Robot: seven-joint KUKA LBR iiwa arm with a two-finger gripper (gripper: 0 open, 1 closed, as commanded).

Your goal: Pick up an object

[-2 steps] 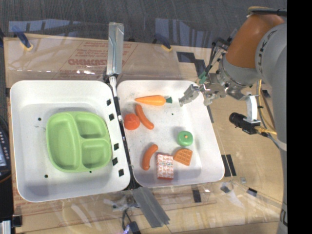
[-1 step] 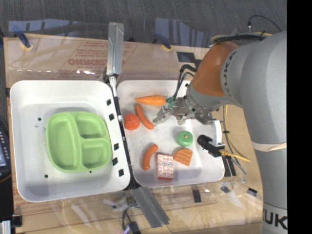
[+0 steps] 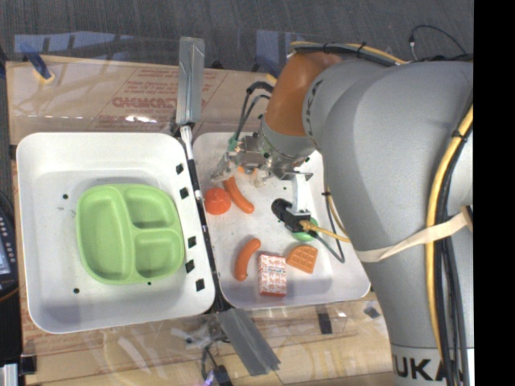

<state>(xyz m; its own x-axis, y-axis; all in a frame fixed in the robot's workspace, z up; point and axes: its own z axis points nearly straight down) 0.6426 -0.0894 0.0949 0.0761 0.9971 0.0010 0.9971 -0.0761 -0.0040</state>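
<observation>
Grey arm (image 3: 394, 175) over orange sausage (image 3: 238, 195).

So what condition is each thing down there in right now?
green divided tray: flat in the left bin, upright
gripper: low over the right bin, above an orange sausage
second sausage: lying loose
waffle: lying flat
red-and-white packet: lying flat
</observation>
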